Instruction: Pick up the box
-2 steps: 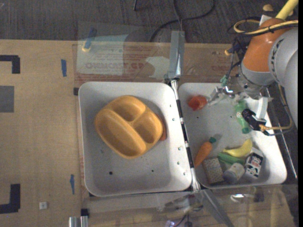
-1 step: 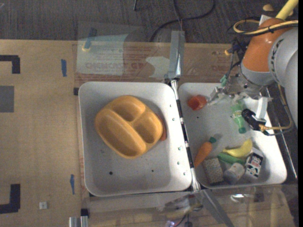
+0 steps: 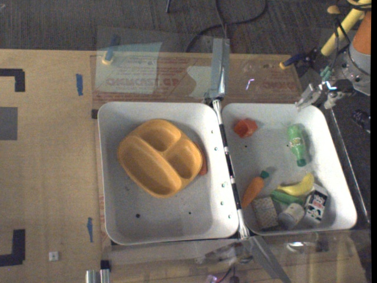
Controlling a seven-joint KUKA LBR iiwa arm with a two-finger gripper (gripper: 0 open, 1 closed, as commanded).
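Observation:
The box (image 3: 316, 206) is a small white carton with dark and blue print. It lies in the near right corner of the right bin (image 3: 336, 158), just below a banana (image 3: 297, 187) and beside a grey can (image 3: 290, 215). My gripper (image 3: 316, 94) hangs at the bin's far right corner, over the rim and well away from the box. Nothing is visible in its grasp.
The right bin also holds a red cup (image 3: 245, 127), a green bottle (image 3: 297, 144), a carrot (image 3: 254, 188), a green item (image 3: 285, 197) under the banana and a grey-brown block (image 3: 265, 212). A yellow divided plate (image 3: 159, 157) lies in the left bin (image 3: 112, 217).

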